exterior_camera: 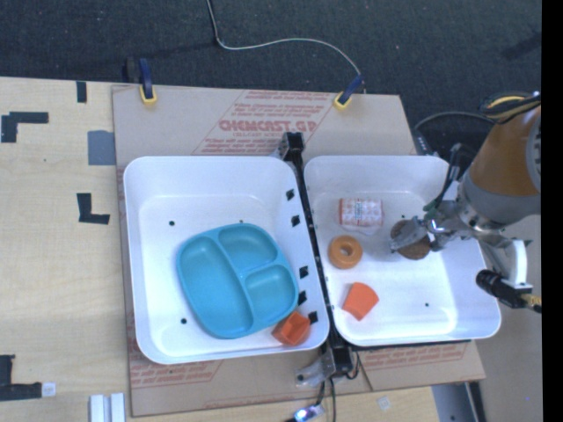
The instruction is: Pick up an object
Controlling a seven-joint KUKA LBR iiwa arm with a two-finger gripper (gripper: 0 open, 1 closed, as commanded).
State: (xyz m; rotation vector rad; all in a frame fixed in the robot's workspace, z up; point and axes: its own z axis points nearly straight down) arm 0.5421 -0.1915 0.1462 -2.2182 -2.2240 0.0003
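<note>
Reaching in from three o'clock, the grey arm with its orange band lowers its gripper into the right bin, close to that bin's three o'clock wall. At the gripper's tip sits a small brown object; the two overlap in the view, and whether the claw is apart, together or clamped on that object cannot be told from this slant.

Right bin contents: a pale wrapped packet with red print lies at about twelve o'clock of the bin's centre; an orange ring rests just below it, toward nine o'clock; an orange wedge-shaped block lies at six o'clock. The brown object is at three o'clock from the ring, apart from it.

Left bin contents: a blue divided tray, three compartments, lies tilted across the floor toward five o'clock; a small orange-red item rests at the tray's five o'clock corner, against the bin's lower right wall.

Both bins stand side by side on a brown printed board, held at twelve o'clock by two yellow-and-blue clamps. A thin cable curves over the dark floor beyond the board.
</note>
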